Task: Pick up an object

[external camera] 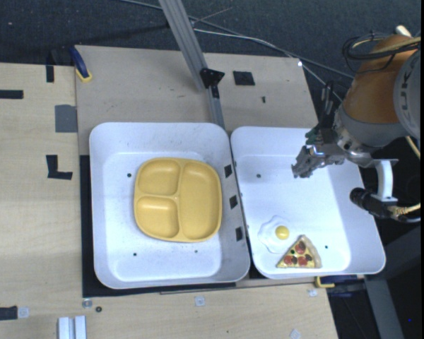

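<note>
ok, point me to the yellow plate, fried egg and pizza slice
yellow divided plate [177, 199], camera view, on the ridge where its compartments meet
fried egg [280, 232], camera view, on the yolk
pizza slice [300, 253], camera view, on the topped middle

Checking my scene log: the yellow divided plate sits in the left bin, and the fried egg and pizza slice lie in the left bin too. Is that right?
Not quite. The camera view shows the fried egg and pizza slice in the right bin. The yellow divided plate does sit in the left bin.
</note>
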Controlling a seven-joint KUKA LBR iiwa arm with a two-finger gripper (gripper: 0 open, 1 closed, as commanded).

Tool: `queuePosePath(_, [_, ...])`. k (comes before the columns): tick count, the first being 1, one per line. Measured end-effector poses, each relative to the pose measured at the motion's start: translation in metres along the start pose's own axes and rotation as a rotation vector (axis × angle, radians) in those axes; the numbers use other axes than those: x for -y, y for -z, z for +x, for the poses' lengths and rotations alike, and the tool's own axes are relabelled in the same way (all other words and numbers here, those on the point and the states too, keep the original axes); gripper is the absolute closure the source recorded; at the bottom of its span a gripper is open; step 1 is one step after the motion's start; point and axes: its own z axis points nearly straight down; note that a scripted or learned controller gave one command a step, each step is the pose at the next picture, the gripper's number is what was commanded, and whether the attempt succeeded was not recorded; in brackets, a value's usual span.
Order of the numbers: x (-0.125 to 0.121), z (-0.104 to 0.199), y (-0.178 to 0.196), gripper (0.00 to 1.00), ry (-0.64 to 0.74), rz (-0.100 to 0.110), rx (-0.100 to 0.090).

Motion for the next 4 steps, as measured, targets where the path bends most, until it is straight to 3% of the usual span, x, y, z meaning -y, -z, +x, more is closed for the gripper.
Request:
queuePosePath(1, [-0.002, 0.002, 0.042, 1.00, 0.001, 0.001, -0.001])
queuePosePath(2, [0.005, 0.059, 0.027, 1.00, 0.005, 0.006, -0.002])
queuePosePath(4, [0.020, 0.172, 0.032, 1.00, 0.006, 0.005, -0.002])
